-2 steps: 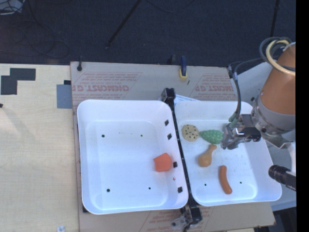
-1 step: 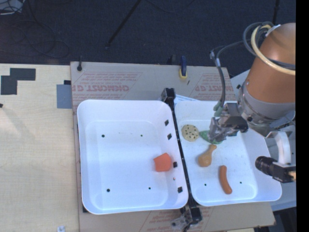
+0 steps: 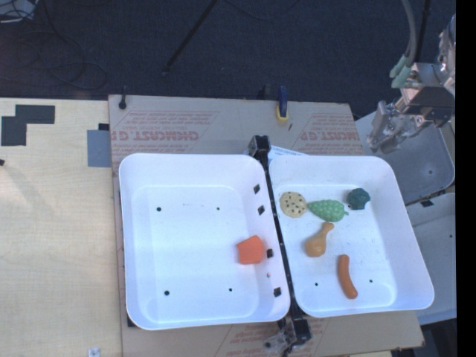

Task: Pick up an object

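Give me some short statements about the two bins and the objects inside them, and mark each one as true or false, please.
1. The orange block lies in the left bin. True.
2. The sausage lies in the left bin. False: it lies in the right bin.
3. The cookie sits beside the green leafy piece. True.
4. The pincer is down inside the right bin. False: it is beyond that bin's far right corner.
5. The chicken drumstick rests on top of the sausage. False: they lie apart.
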`<state>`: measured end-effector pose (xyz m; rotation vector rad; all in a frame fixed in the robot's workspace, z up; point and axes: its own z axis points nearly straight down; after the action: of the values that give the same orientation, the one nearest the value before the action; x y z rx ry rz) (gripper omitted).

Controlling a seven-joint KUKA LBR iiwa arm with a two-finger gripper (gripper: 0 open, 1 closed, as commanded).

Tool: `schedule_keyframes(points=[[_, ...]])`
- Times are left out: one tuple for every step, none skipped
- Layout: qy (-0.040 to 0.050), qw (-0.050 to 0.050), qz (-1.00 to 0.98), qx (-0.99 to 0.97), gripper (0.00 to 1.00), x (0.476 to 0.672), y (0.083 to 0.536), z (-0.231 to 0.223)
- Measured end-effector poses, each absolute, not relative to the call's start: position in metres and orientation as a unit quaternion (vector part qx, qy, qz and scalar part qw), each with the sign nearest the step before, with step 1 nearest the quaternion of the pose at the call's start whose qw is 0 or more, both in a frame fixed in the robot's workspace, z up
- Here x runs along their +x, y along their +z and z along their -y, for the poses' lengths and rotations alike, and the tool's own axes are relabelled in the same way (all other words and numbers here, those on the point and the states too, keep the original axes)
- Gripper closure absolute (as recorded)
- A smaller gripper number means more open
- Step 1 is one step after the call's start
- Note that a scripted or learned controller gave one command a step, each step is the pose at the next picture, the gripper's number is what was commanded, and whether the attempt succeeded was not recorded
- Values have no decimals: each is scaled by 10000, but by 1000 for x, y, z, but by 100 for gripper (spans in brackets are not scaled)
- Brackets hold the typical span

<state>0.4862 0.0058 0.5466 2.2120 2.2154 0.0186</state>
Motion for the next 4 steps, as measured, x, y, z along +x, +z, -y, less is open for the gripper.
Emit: schedule_keyframes(points=[[-11, -12, -7102, 7040, 100, 506, 537, -91], [-20, -20, -7101, 7041, 100, 474, 537, -156], [-14, -3, -7087, 7055, 100, 525, 536, -192], [-14, -2, -7091, 7051, 100, 575, 536, -228]])
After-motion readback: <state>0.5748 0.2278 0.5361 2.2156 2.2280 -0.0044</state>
